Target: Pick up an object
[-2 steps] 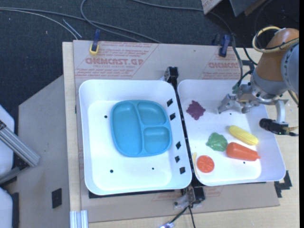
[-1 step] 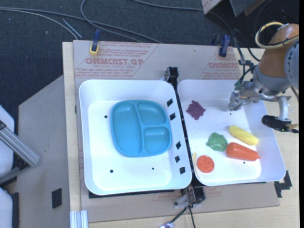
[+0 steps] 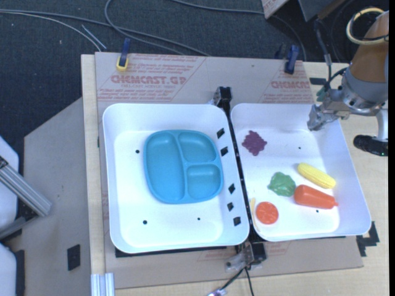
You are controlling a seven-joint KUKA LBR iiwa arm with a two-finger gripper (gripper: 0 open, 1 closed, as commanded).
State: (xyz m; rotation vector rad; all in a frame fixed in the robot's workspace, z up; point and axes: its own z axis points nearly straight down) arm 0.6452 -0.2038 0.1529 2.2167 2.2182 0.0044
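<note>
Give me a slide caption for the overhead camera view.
Gripper at the right bin's far edge; purple, green, yellow and orange toys inside, blue tray left.

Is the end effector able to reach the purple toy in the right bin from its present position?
Probably yes. The end effector hangs over the right bin's upper right corner, and the purple toy lies apart from the other toys with bare floor between them.
</note>
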